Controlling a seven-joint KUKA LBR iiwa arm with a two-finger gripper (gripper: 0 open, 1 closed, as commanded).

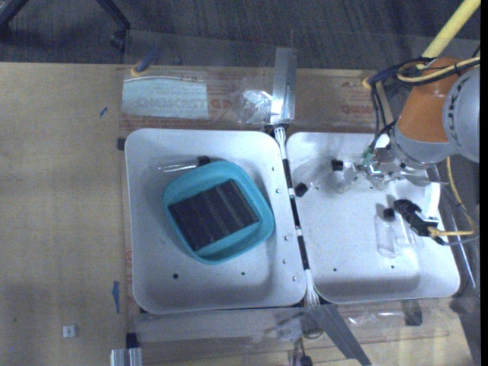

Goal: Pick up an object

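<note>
Table (61, 204): 2 white bins. Left bin (145, 265), frame center-left: 1 teal dish (219, 211) holding a dark ribbed insert. Right bin (343, 258): 1 clear bottle (389, 231), small black pieces. Claw (381, 168), upper right over right bin; grip state cannot be told.

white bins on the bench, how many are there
2. The left bin holds a teal tray-like container; the right bin sits beside it, under the arm's gripper. None seems hidden.
</note>
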